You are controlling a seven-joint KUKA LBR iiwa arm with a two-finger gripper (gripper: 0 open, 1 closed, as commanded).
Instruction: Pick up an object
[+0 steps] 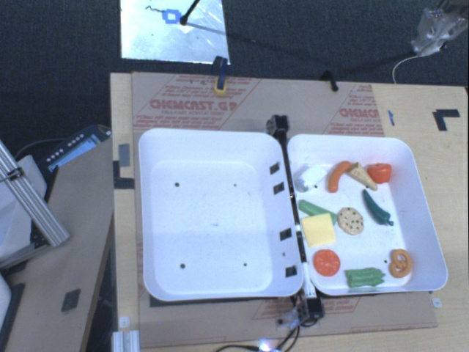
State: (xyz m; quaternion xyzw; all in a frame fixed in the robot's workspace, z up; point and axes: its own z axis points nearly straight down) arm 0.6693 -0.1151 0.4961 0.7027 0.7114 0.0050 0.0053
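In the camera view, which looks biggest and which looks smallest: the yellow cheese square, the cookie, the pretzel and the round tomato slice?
Largest to smallest, as they look:
1. yellow cheese square
2. cookie and round tomato slice, which look about alike, so I won't rank them
3. pretzel
All lie in the right bin.

We see two white bins side by side on surface [352, 101]; right bin [419, 196] holds toy food: cookie [351, 221], pretzel [400, 262], tomato slice [327, 262], cheese square [319, 230]. Pincer [434, 31] near top right corner.
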